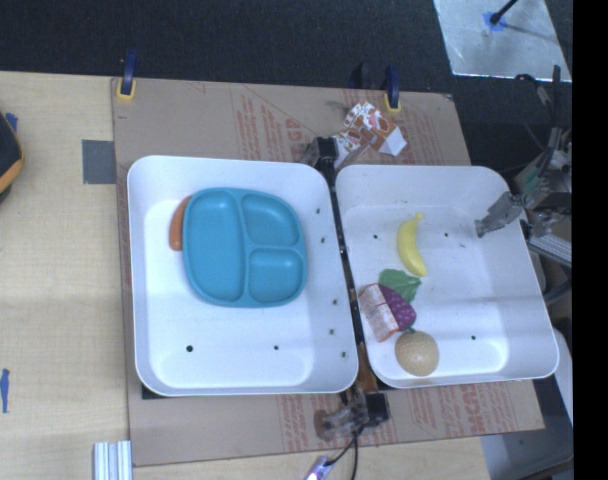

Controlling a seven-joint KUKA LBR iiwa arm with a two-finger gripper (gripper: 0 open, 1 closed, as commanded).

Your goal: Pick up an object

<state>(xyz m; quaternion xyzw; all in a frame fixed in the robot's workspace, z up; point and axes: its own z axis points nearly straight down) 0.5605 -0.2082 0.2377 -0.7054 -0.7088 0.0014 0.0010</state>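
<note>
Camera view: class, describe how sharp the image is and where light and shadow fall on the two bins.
Camera view: soft and slightly blurred overall; the left bin has a brighter patch along its left floor; the blue tray casts a faint shadow; the right bin is evenly lit; the banana shows no strong glare.

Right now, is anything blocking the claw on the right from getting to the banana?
Nothing visible does. The gripper sits over the right bin's right edge, and only bare white floor lies between it and the banana. The leafy green, purple piece and tan ball lie nearer the camera, off that path.
</note>
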